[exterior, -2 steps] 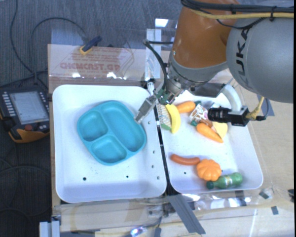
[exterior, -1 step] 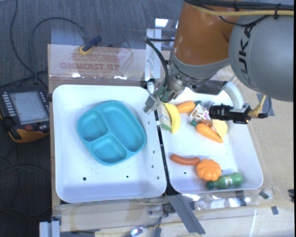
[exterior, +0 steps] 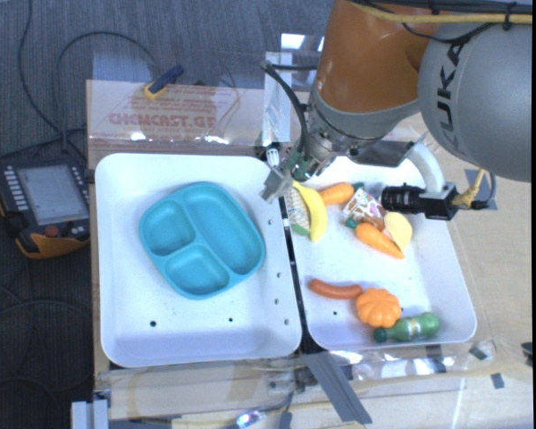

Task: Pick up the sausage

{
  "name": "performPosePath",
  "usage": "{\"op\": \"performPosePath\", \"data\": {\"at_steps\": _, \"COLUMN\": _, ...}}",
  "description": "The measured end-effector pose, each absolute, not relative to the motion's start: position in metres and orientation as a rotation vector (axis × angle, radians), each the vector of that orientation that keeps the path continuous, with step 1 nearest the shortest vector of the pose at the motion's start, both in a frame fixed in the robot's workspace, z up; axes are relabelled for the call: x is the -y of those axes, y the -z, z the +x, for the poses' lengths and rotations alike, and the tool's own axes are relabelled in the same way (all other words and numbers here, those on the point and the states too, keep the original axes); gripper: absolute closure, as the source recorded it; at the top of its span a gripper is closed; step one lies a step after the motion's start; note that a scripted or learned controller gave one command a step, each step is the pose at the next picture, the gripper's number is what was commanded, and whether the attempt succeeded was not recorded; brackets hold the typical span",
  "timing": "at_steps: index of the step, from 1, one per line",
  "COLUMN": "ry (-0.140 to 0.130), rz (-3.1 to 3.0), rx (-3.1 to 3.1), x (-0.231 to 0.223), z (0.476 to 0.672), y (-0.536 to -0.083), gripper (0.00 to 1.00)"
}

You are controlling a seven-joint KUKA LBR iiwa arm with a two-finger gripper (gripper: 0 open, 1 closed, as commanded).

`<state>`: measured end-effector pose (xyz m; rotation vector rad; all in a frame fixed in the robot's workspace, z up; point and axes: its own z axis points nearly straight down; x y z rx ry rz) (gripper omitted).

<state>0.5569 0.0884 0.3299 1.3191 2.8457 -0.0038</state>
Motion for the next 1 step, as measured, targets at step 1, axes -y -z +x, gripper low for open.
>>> {"op": "performPosePath", "data": {"at_steps": 1, "ry": 0.001, "rz": 1.411, "rx": -2.806, "x": -0.1638, "z": 0.5341, "y": -0.3190, "gripper": 1.00}}
